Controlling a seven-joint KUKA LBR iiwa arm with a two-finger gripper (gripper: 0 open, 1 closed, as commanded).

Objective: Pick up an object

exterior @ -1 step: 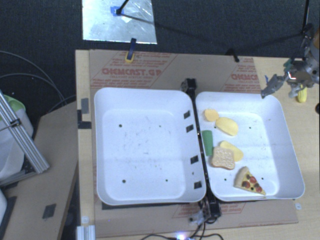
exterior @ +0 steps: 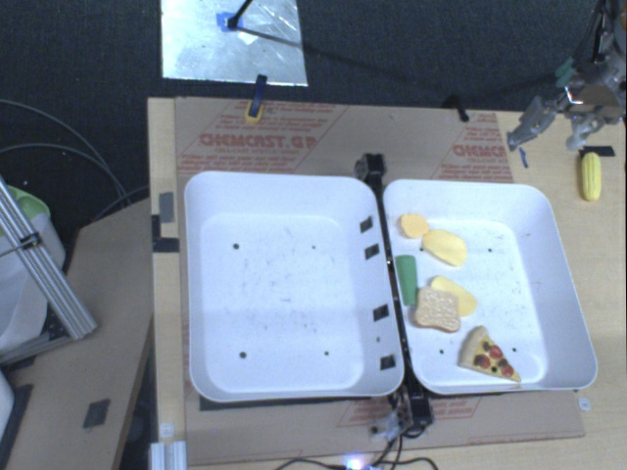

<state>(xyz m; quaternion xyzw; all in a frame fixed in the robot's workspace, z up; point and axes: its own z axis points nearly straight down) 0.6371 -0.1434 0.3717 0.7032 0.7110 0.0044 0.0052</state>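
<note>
The right bin (exterior: 549,262) holds several toy foods. A small yellow piece (exterior: 413,226) and a larger yellow piece (exterior: 445,247) lie near its far left corner. A green stick (exterior: 407,277) lies along the left wall. Beside it sits a bread slice (exterior: 437,310), partly covering another yellow piece (exterior: 458,294). A pizza slice (exterior: 488,353) lies near the front. My gripper (exterior: 526,129) hangs beyond the bin's far right corner, over the cardboard and apart from all the food.
The left bin (exterior: 284,292) sits beside the right one, with black clips (exterior: 372,253) along the shared edge. A yellow corn-like toy (exterior: 590,176) lies on the bench outside the right bin. A metal sheet (exterior: 233,27) lies at the back.
</note>
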